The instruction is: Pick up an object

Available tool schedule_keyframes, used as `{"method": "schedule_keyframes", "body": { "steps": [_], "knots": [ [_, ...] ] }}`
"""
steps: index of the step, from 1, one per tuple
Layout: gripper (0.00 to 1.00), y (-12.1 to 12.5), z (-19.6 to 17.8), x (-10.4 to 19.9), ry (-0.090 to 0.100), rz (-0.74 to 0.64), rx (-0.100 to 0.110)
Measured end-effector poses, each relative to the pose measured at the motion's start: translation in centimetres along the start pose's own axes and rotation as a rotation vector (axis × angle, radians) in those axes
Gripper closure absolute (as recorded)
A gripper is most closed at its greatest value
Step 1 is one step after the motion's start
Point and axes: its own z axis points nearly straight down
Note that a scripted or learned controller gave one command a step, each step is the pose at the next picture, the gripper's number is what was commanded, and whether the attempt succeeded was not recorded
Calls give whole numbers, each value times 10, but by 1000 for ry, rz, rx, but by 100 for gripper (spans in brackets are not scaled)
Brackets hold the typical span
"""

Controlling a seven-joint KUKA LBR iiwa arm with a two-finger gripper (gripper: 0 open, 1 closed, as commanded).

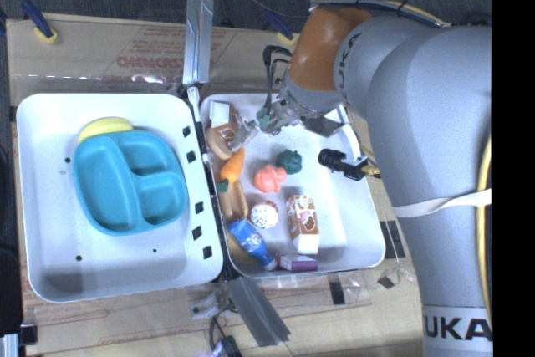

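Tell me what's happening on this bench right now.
A grey robot arm reaches in from the right over the right bin, its hand low near the bin's far left corner, close to a brown toy and an orange carrot. Nothing is visibly lifted yet. The left bin holds a blue divided tray.

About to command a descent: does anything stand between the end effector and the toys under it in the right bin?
Nothing visible does. The end effector sits over the right bin's upper left corner, beside the orange carrot and the brown piece; no other object lies across that gap.
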Motion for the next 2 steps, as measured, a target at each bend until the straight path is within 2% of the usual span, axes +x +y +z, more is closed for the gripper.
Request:
{"method": "schedule_keyframes", "body": {
  "steps": [1, 2],
  "knots": [
    [0, -53, -83, -76, -5, -130, -6],
    [0, -96, 2, -35, 3, 14, -1]
  ]
}}
